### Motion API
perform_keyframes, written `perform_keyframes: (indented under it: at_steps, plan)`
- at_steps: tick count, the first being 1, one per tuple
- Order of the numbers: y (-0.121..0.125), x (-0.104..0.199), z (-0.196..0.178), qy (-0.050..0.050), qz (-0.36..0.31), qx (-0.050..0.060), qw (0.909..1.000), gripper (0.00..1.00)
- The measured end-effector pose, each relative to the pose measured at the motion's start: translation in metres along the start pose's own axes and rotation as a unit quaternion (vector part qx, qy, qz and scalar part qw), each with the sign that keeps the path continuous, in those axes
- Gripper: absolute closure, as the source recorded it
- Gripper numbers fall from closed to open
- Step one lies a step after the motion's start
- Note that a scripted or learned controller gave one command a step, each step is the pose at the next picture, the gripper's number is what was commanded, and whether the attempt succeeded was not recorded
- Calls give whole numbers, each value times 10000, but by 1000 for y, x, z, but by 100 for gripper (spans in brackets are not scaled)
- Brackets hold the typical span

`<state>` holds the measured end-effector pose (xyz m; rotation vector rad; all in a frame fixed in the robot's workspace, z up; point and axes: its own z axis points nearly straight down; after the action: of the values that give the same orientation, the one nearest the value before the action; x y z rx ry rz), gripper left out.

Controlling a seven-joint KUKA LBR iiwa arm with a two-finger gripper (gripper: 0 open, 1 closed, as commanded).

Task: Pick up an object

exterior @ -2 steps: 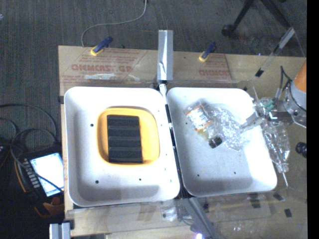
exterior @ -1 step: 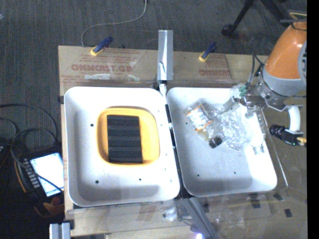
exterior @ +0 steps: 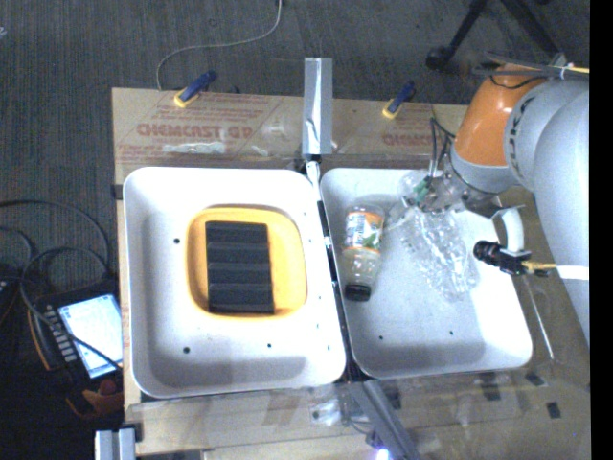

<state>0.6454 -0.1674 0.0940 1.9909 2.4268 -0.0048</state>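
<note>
A clear plastic bottle point(exterior: 362, 250) with an orange label lies on its side in the right bin point(exterior: 450, 353), close to that bin's left wall, its long axis running nearly front to back with the dark cap at the near end. Just right of it lies a crumpled clear plastic wrapper point(exterior: 442, 247). The hand point(exterior: 428, 192) hovers over the wrapper's far end; its state I cannot tell. The left bin point(exterior: 163, 353) holds a yellow tray point(exterior: 292, 257) with a black ribbed block point(exterior: 239, 266).

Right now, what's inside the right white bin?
Right white bin holds a clear plastic bottle with orange label lying down and crumpled clear plastic; anything under that plastic is hidden.
</note>
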Motion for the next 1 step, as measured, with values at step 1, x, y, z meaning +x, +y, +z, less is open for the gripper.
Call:
perform_keyframes:
  at_steps: [1]
  plan:
    - [-39, -40, 1, 27, -82, -44, 10000, 0]
